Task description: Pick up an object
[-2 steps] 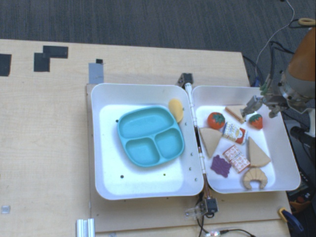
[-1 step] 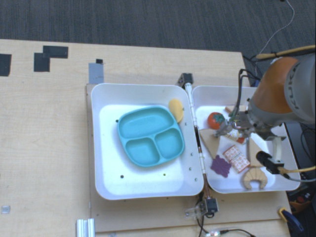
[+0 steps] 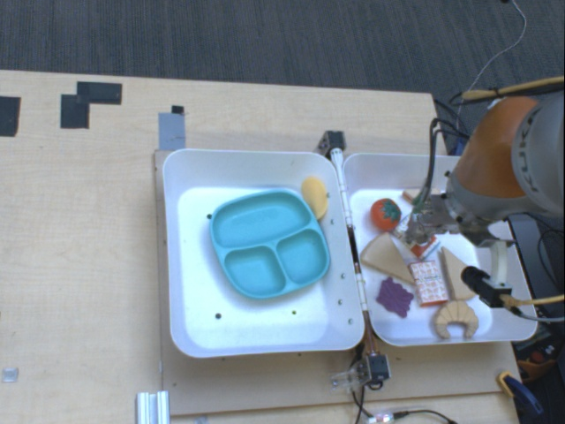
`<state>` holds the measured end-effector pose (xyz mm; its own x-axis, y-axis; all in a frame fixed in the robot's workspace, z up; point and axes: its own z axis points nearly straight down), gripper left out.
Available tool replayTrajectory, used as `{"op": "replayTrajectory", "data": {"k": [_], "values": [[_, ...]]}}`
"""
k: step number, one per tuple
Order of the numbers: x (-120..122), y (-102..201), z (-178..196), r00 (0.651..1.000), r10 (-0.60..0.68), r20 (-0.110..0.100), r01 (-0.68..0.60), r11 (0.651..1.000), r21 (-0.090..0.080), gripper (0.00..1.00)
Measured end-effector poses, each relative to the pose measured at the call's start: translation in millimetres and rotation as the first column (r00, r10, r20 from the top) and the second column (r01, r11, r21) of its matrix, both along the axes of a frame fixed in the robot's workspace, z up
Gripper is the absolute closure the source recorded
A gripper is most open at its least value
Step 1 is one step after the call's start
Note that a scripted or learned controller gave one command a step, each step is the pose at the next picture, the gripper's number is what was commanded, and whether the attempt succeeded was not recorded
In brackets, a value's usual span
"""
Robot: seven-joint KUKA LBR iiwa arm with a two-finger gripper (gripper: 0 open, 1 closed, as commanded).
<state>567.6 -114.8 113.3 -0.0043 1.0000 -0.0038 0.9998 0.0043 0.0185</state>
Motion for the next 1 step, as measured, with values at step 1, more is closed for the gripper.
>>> {"op": "replayTrajectory", "data": {"k": [1], "values": [[-0.2, 0.0, -0.2, 1.0, 0.0, -0.001, 0.0, 1.0, 0.0, 0.0]]}}
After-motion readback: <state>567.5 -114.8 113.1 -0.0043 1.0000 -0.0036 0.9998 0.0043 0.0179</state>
